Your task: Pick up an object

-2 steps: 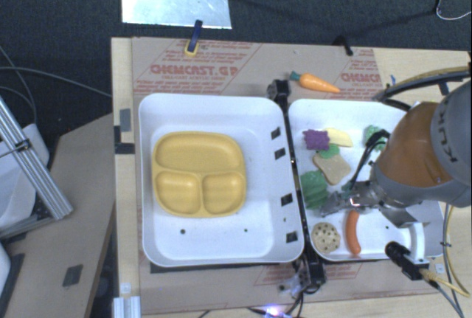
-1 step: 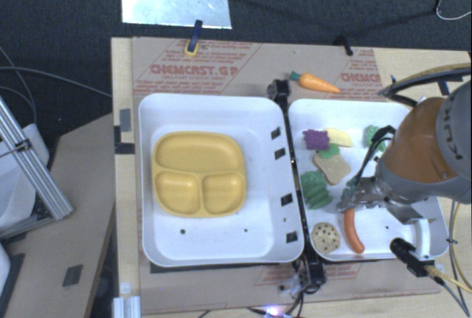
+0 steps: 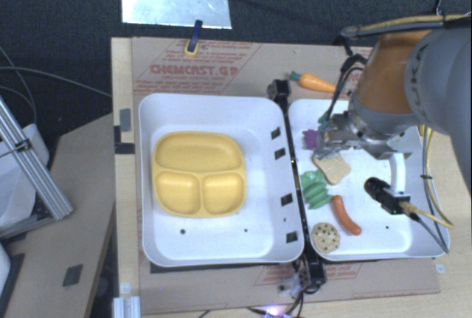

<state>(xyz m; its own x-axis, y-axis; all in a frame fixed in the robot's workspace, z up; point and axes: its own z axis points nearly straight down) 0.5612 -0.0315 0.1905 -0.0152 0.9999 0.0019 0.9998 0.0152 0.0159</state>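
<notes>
1. You see two shallow white bins side by side. The left bin [image 3: 214, 106] holds a yellow plastic tray with three compartments [image 3: 198, 172]. The right bin [image 3: 413, 239] holds the small toy foods.
2. The grey arm with the orange band [image 3: 402, 80] reaches in from the right and stands over the far part of the right bin. Its gripper [image 3: 338, 138] is low, just above a tan bread-slice toy [image 3: 333, 169].
3. I cannot tell how far the gripper is open, because the metal parts are small and blurred here. I see no object held in it, so I judge that nothing is picked up yet.
4. The possible objects all lie in the right bin: a small purple piece [image 3: 310, 138] just left of the gripper, the bread slice near it, a green ribbed vegetable toy [image 3: 315, 189], an orange-red sausage toy [image 3: 345, 215] and a round spotted cookie toy [image 3: 324, 236] at the near edge.
5. An orange carrot toy [image 3: 314, 82] lies on the cardboard outside the bins, on the far side.
6. My judgement: the task is at the approach stage. The closing on an object and the lifting are both left to do, most probably with the bread slice or the purple piece.
</notes>
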